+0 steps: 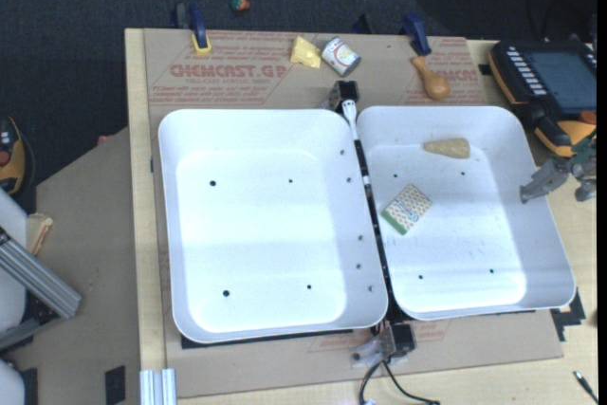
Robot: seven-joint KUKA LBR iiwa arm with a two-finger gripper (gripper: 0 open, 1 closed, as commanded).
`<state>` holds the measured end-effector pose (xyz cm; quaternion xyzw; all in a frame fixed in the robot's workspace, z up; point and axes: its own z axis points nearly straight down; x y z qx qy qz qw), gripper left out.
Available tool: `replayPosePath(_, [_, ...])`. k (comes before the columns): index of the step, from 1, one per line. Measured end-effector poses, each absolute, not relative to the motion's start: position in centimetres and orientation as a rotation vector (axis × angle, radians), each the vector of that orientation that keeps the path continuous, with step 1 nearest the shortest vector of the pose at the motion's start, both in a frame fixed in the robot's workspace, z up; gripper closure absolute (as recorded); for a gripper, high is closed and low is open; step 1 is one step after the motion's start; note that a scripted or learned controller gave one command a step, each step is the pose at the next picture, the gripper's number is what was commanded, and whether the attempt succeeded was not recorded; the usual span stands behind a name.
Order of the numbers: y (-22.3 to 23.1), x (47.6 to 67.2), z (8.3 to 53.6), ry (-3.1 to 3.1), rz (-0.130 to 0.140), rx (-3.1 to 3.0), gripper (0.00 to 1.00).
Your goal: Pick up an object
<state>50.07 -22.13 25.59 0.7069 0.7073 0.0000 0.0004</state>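
Note:
In the right bin [531,251] lie two objects. A small block with a green and yellow speckled pattern [407,208] rests near the bin's left wall. A tan, oval lump [446,147] sits toward the far wall. My gripper [533,189] hangs at the bin's right rim, apart from both objects and roughly level with the tan lump's near side. It is small and partly cut off by the view's edge. Nothing shows between its tips.
The left bin [190,204] adjoins the right one. Behind the bins on the board lie a yellow wedge [305,53], a small silver-white can [340,57] and an orange-brown peg [432,79]. Blue clamps [198,26] hold the board. A control pendant [553,77] sits at far right.

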Motion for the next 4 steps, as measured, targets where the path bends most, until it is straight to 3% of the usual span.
replayPosePath(1, [-17.7, 48.2, 37.7, 2.219, 0.012, 2.205, 0.0])
replayPosePath(2, [-17.9, 48.2, 38.0, 2.219, 0.003, 2.214, 1.0])
replayPosePath(3, [-22.7, 47.9, 40.9, 2.212, 0.001, 2.219, 1.0])
replayPosePath(4, [-17.3, 48.1, 40.7, 2.229, 0.001, 2.216, 1.0])
